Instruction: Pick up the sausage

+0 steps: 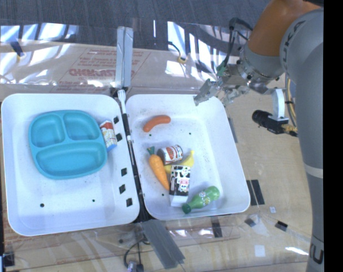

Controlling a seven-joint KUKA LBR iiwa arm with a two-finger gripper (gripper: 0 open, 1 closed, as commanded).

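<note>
Seen from above at a slant, two shallow white bins are being shown side by side on a bench. The sausage point(156, 122) is lying in the right bin point(228, 152), near its far edge and left of centre, apart from everything else. Nearer the front of that bin a cluster is being formed — a carrot point(158, 170), a small can point(172, 153), a banana point(186, 160), a milk carton point(180, 181) and a green bottle point(202, 199). In the left bin point(18, 197) a blue divided plate point(66, 143) is being kept, with a small container point(108, 135) just beside its right rim. The grey arm is reaching in from the right, and the gripper point(219, 92) is being held above the right bin's far right corner, well apart from the sausage — its fingers are spread apart, with nothing between them.
</note>
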